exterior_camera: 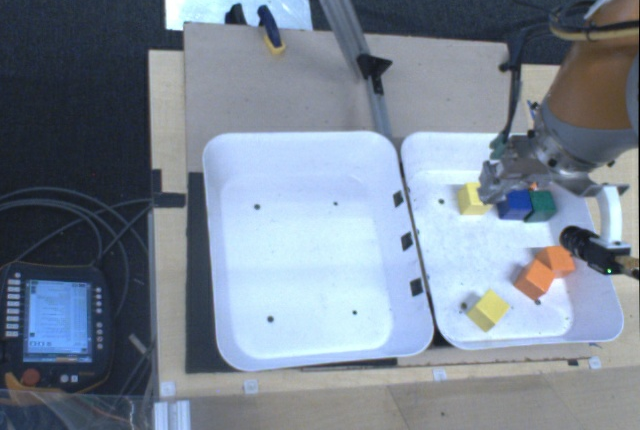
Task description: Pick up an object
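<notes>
The right bin [440,318] holds several small blocks. A yellow block [470,199] lies near its upper middle, with a blue block [517,205] and a green block [542,207] just to its right. Two orange blocks [545,272] sit together lower right, and another yellow block [489,310] lies near the front. My gripper [497,184] hangs low over the bin, right above the gap between the upper yellow block and the blue block. The wrist hides its fingertips.
The left bin [215,218] stands beside the right one, joined by black clips. A grey camera pole [340,8] slants across the back. A teach pendant [55,318] and cables lie on the floor at left.
</notes>
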Motion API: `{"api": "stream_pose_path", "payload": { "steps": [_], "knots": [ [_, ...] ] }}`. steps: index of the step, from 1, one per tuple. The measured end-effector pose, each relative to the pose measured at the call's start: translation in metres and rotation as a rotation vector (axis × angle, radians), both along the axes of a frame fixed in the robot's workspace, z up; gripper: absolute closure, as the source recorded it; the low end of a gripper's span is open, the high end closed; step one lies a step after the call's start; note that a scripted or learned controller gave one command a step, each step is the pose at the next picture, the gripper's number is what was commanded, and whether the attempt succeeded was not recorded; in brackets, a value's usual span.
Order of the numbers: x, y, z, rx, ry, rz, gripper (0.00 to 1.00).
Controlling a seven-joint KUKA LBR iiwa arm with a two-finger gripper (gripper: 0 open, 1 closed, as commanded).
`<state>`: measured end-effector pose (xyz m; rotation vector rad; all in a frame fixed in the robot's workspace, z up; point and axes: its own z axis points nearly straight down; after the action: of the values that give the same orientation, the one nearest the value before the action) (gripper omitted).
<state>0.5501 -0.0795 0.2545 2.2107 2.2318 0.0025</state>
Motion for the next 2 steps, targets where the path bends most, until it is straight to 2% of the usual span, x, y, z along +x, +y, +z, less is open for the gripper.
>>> {"api": "stream_pose_path", "payload": {
  "steps": [2],
  "knots": [
    [0.009,0.111,-0.019,0.001,0.001,0.001,1.00]
  ]
}}
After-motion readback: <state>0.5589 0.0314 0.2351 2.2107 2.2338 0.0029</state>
